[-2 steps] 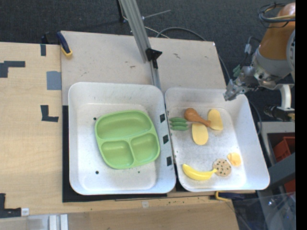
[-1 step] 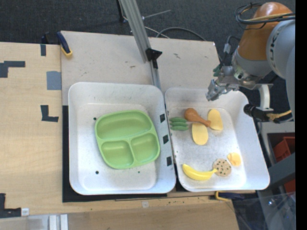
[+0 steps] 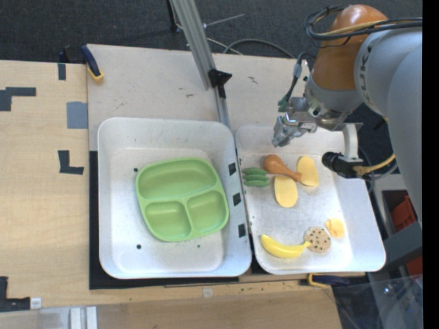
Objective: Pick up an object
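Nearest to us, along the front rim of the right bin [image 3: 374, 256], we find a yellow banana [image 3: 280, 247] lying on its side, its tip close to a round speckled cookie [image 3: 317, 238]. Just beyond the cookie sits a small yellow piece [image 3: 335, 227], too small for us to identify.

To the left, in the left bin [image 3: 110, 204], we see a green divided plate [image 3: 182, 199] with three compartments, lying flat near the middle of the bin floor.

Moving farther back in the right bin, we come to a yellow oval piece [image 3: 286, 192], and beside it, toward the right, a second pale yellow piece [image 3: 308, 171]. An orange-brown drumstick [image 3: 280, 166] lies across the gap between them, its thicker end pointing left and its thin end touching the right-hand yellow piece. Just left of the drumstick, against the bin's inner wall, we see a small green vegetable piece [image 3: 256, 177].

Farther still, the gripper [image 3: 283, 137] hangs over the back left corner of the right bin, above and just behind the drumstick. We see nothing between its fingers, and it touches none of the toy foods; how far apart the fingers stand we cannot tell from this angle. The grey arm with its orange band [image 3: 346, 36] reaches in from the right behind it.

Beyond the bins, a metal post [image 3: 195, 36] slants up from the bench [image 3: 41, 184], and a blue and yellow clamp [image 3: 91, 63] sits at the bench's far left corner.
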Robot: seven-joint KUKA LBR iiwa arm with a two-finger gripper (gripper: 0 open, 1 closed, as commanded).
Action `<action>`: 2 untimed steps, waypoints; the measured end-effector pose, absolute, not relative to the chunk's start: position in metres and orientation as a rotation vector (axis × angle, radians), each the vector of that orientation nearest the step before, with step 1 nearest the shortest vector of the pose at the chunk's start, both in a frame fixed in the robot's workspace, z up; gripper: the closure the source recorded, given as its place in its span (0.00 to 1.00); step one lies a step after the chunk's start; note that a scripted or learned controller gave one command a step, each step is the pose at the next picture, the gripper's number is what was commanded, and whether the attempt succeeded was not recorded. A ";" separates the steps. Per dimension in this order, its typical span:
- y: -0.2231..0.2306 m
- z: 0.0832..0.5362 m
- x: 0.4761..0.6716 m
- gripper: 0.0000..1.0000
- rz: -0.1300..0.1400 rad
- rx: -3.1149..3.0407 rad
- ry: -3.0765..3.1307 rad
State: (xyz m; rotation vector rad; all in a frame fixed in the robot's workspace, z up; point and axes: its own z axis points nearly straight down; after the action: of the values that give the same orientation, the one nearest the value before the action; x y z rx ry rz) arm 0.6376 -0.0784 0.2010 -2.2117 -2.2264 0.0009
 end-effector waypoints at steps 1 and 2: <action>-0.022 0.199 0.634 1.00 0.001 -2.211 -2.227; 0.040 0.207 0.633 1.00 -0.001 -2.211 -2.230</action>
State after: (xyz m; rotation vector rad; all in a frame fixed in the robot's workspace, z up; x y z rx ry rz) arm 0.6327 0.0403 0.2070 -2.2106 -2.2296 -0.0009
